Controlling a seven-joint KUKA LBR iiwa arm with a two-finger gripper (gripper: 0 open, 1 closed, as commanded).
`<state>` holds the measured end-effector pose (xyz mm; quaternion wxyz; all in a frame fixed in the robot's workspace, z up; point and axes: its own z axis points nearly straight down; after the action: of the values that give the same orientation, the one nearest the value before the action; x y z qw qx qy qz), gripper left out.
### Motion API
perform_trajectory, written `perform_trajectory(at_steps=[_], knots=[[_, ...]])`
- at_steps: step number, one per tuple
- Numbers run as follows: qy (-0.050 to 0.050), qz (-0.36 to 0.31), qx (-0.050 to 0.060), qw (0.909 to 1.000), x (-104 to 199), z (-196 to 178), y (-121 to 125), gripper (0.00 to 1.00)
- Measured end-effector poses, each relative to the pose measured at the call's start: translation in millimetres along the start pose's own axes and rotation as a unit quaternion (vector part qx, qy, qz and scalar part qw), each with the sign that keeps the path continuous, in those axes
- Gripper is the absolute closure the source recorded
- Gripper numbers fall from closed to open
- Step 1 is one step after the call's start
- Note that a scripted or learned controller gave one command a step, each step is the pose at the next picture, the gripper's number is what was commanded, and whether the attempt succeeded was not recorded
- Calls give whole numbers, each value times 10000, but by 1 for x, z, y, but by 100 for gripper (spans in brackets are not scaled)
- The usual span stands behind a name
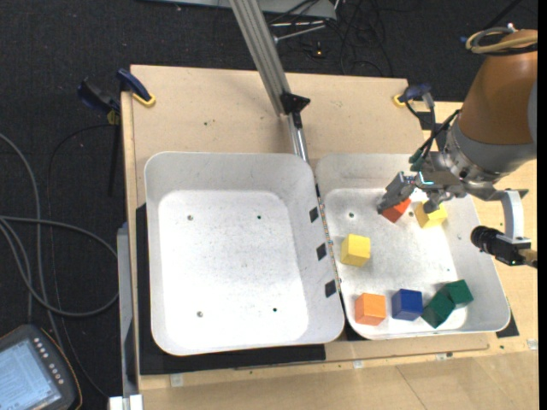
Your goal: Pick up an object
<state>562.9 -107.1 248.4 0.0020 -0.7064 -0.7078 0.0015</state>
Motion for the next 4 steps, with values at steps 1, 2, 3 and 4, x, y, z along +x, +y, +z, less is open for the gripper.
perform_trajectory(at_steps=[1, 2, 3, 4], knots=[[-4, 9, -21, 10000, 0, -2, 1, 0], [-3, 13, 0, 10000, 0, 41, 3, 0], [1, 15, 12, 10000, 2, 105, 0, 0], [-17, -1, -123, 9999, 1, 128, 7, 0]])
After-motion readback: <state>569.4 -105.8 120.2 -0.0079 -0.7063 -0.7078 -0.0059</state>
